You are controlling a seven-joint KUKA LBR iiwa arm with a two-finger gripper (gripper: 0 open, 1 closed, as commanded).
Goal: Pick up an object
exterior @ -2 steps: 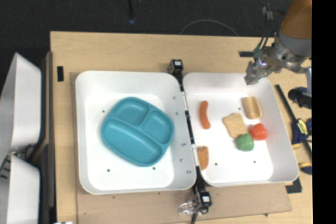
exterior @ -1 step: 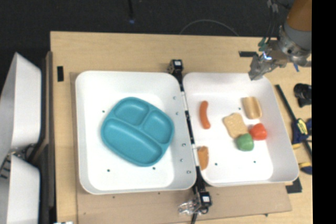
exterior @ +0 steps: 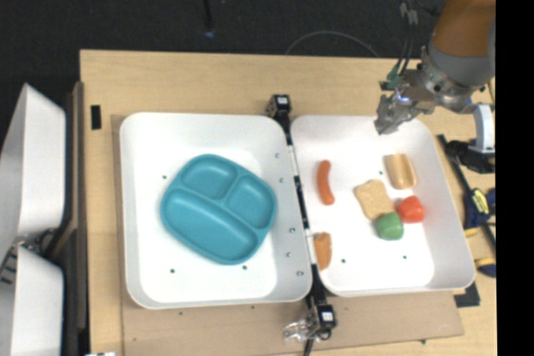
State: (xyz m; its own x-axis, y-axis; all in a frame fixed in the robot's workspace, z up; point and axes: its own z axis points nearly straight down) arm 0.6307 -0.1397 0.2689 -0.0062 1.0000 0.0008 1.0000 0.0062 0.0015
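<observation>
The gripper (exterior: 390,122) hangs above the right bin's (exterior: 450,267) far edge, holding nothing; its opening cannot be told. Toy foods, including a sausage (exterior: 325,182), lie below on the wooden bench (exterior: 100,83).

I can't read any words, numbers or signs here, not on my two white bins (exterior: 133,204), the blue plate (exterior: 219,208) or the toy food (exterior: 325,182).
</observation>
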